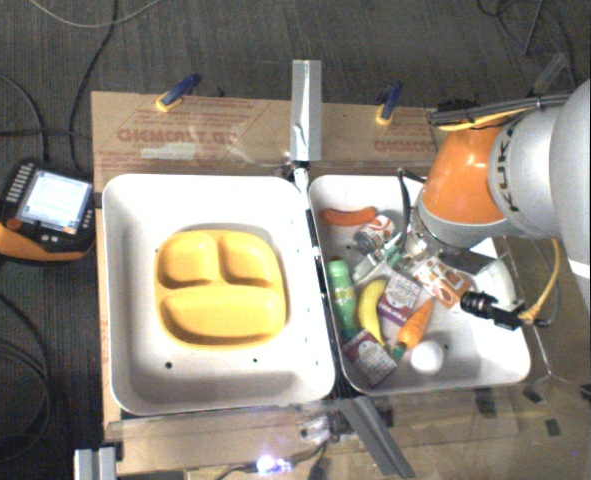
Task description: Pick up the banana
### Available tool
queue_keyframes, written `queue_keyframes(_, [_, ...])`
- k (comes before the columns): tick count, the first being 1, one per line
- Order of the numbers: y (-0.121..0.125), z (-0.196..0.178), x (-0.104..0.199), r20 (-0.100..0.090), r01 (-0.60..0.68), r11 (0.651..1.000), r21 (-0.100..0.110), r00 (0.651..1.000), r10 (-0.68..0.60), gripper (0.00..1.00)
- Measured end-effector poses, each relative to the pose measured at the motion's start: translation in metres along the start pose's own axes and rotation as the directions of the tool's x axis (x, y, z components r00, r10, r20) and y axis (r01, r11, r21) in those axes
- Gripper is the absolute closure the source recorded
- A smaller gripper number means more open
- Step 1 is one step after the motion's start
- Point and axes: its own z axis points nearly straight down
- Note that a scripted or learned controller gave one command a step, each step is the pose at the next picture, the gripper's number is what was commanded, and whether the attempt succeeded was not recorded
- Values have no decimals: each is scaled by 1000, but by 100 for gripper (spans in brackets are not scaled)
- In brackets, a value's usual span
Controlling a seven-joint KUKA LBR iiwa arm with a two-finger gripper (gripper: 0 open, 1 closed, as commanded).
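Observation:
The yellow banana lies in the right bin, between a green bottle on its left and a small printed carton on its right. The carton overlaps the banana's right side. The arm's orange band hangs over the bin's upper right part. My gripper is below it, just above and to the right of the banana, among the cluttered items and mostly hidden by the wrist.
The right bin also holds a sausage, a red and white can, a carrot, a white egg, a purple packet and a red-white packet. A yellow divided plate sits in the left bin.

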Motion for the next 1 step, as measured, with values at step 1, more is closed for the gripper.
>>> queue_keyframes(1, [-25, 8, 12, -1, -202, 979, -3, 979, 202, 0])
